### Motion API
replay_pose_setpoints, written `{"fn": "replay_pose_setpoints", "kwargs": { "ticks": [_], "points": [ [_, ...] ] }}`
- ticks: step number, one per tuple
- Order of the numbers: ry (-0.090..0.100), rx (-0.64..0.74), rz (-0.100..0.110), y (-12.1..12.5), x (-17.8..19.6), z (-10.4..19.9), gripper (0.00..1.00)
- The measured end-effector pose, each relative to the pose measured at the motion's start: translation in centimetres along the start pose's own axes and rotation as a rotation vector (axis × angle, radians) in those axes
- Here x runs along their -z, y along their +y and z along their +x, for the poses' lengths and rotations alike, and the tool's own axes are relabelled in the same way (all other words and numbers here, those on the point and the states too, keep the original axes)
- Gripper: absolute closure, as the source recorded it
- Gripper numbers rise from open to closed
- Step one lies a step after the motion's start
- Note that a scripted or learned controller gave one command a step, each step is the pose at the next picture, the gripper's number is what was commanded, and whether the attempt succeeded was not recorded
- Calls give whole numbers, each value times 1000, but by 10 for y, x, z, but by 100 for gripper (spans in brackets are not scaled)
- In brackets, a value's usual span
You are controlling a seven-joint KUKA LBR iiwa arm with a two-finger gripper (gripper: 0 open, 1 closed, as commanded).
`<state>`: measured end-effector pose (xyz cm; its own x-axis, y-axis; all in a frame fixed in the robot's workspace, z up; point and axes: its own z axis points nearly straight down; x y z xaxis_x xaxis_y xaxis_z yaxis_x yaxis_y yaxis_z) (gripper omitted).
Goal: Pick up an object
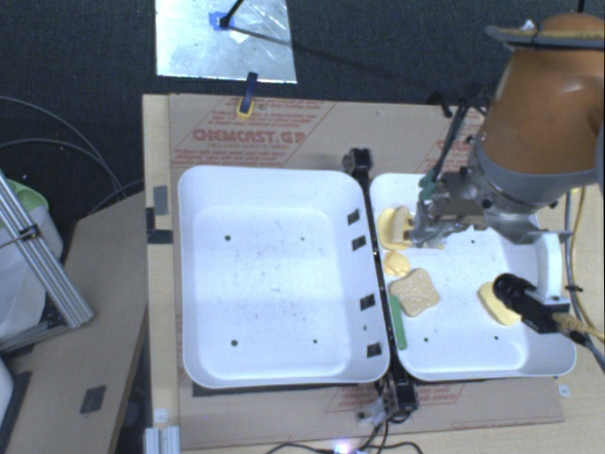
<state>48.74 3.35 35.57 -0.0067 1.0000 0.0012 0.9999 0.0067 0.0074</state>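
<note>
Two shallow white plastic bins side by side, the left one (pixel 274 282) bare white where the view falls, the right one (pixel 473 371) carrying all the loose pieces. Down low over the right bin's near-left corner: the grey two-finger gripper (pixel 427 225), just beside or touching a pale yellow rounded piece (pixel 390 221); cannot tell which from this slant. Cannot tell either how far the gripper is open, or whether it has hold of anything, since the wrist and its cabling cover the tip. Probably the reach-and-close step of the pick, with that yellow piece as the likely target. Plenty to go wrong. Sits hard against the bin wall and the black clips (pixel 357 218) joining the bins, so may leave no room on the far side and get shoved rather than caught. Looks flat and smooth, so could slip out on closing. Close by, a second small yellow piece (pixel 395 262) and a tan square cracker-like slab (pixel 416 293); could be knocked aside. Well apart and out of danger: a yellow lump (pixel 492 303) at the bin's right.
</note>
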Motion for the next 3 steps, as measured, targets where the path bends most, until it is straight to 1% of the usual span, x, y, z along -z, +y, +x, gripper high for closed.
{"fn": "replay_pose_setpoints", "kwargs": {
  "ticks": [1, 2, 3],
  "points": [
    [-1, -2, 4, 0, 12, 10, 100],
    [0, 0, 4, 0, 20, 44, 100],
    [0, -3, 3, 0, 51, 31, 100]
  ]
}}
